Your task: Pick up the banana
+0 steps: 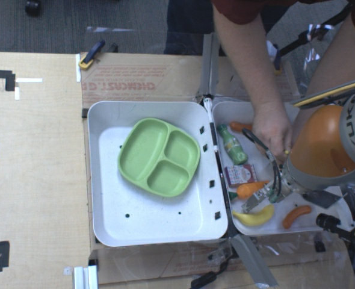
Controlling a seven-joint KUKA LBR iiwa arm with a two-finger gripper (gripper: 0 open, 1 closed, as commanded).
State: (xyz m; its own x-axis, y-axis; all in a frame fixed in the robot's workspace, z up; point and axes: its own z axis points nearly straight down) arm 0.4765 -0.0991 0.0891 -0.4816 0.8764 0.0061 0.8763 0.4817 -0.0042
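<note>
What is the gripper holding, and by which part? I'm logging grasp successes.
Cannot be told: the gripper sits just above the banana, with nothing visibly between its fingers.

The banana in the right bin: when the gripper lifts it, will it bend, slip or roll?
The banana looks like smooth moulded plastic, so probably stiff, light and somewhat slippery. Its curved shape lies flat, so it likely pivots rather than rolls. The carrot close beside may get nudged.
</note>
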